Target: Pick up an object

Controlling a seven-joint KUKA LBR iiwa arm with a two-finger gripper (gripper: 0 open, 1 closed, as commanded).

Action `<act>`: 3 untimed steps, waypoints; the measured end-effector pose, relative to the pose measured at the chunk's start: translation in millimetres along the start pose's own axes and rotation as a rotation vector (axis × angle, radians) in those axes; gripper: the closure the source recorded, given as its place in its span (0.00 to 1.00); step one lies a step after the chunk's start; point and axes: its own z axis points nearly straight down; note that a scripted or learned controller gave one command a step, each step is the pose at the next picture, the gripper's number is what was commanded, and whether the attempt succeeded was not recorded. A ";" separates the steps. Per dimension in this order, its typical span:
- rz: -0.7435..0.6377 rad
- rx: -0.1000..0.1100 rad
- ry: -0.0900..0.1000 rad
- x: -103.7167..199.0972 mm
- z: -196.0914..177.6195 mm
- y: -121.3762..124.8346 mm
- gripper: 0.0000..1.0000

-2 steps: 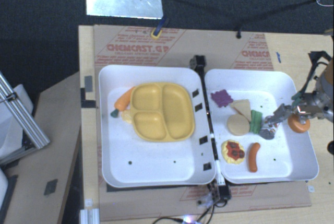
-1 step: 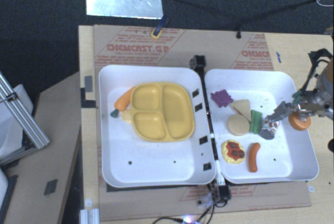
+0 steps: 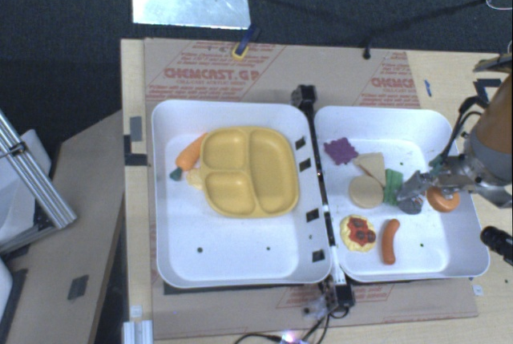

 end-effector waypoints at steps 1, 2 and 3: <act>0.000 -0.001 0.000 3.7 43.7 -5.1 0.00; 0.002 0.000 0.000 -2.4 101.7 -11.8 0.00; 0.001 -0.008 0.000 -2.5 108.7 -9.2 0.00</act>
